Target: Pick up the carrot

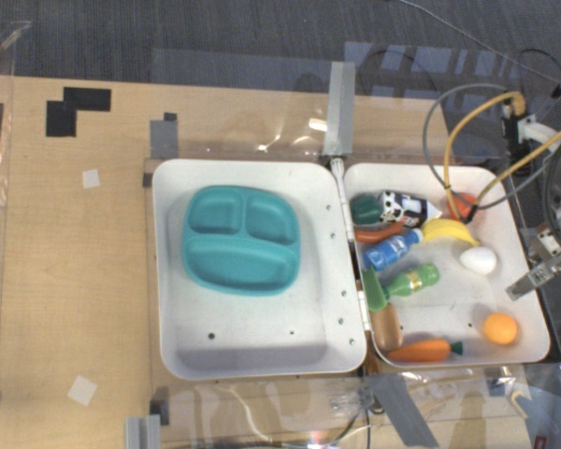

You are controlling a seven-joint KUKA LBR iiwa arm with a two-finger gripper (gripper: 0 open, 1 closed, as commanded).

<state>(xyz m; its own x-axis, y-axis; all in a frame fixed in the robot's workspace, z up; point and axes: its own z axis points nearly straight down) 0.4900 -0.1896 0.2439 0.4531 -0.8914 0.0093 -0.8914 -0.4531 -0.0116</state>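
The carrot is orange with a small green tip and lies flat along the front wall of the right bin. It rests just left of an orange ball. The arm comes in at the right edge, and a grey part of the gripper hangs over the bin's right rim. The gripper is up and to the right of the carrot, well apart from it, with nothing seen in it.
The right bin also holds a white egg, a banana, a blue bottle, a green bottle, a cow toy and other toy foods. A teal divided plate sits in the left bin. Cables loop above the right bin.
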